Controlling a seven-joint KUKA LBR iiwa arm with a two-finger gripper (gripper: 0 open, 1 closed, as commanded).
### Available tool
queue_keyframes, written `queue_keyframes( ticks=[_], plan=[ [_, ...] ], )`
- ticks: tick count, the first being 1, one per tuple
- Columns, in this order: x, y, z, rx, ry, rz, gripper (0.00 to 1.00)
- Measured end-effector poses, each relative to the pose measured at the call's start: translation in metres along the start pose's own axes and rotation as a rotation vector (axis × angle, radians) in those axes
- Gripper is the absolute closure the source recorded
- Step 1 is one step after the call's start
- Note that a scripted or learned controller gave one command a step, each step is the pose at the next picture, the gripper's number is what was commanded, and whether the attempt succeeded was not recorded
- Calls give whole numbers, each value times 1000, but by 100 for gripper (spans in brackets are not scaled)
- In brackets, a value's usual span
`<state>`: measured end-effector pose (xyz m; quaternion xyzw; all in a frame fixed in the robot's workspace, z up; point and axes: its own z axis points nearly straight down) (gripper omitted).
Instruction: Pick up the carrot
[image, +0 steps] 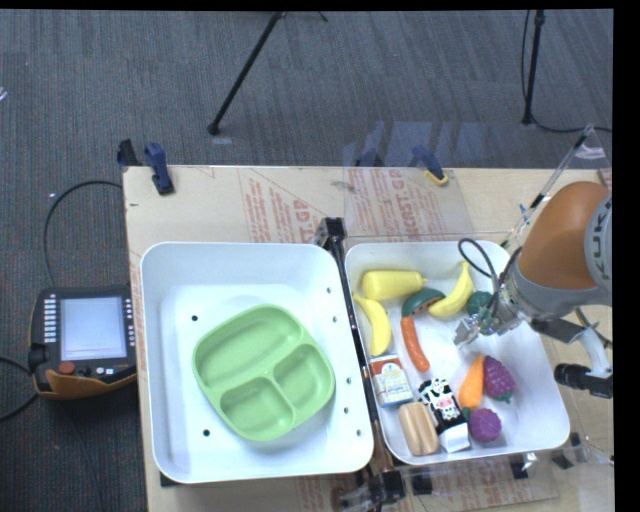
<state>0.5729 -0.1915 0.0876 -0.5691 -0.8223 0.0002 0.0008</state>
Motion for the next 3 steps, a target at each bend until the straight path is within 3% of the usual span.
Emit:
queue_keyframes(
  ticks=[1, 2, 3],
  plan=[
    [0, 0, 0, -1, 1, 1, 0],
    [7, -80, 2, 3, 2, -85, 0],
    [6, -80, -8, -2, 4, -71, 100]
  ],
)
